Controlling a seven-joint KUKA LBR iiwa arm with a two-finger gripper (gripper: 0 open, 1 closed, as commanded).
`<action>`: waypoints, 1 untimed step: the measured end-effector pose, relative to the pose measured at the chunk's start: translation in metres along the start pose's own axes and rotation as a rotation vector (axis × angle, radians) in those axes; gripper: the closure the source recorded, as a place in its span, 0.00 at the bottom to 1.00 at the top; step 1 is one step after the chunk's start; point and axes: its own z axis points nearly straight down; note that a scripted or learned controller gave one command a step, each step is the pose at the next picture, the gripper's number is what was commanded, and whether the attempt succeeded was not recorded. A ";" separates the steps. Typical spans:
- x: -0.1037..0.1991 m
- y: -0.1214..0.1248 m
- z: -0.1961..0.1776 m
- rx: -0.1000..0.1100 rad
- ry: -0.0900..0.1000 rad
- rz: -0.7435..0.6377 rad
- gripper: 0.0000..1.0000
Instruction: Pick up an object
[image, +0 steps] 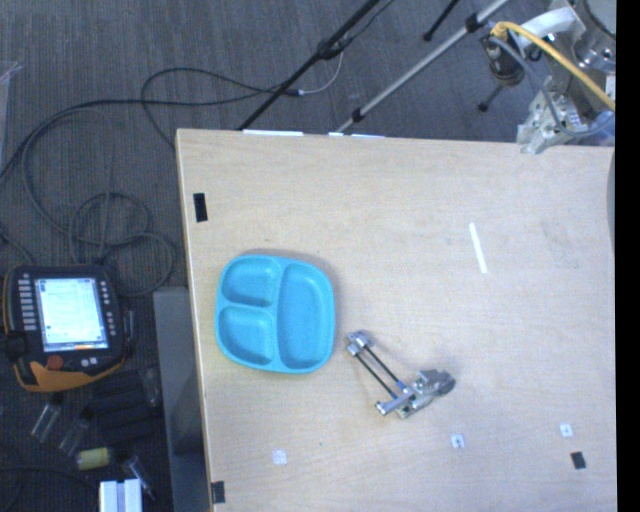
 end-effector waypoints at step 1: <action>0.005 -0.021 0.000 0.000 0.000 -0.001 1.00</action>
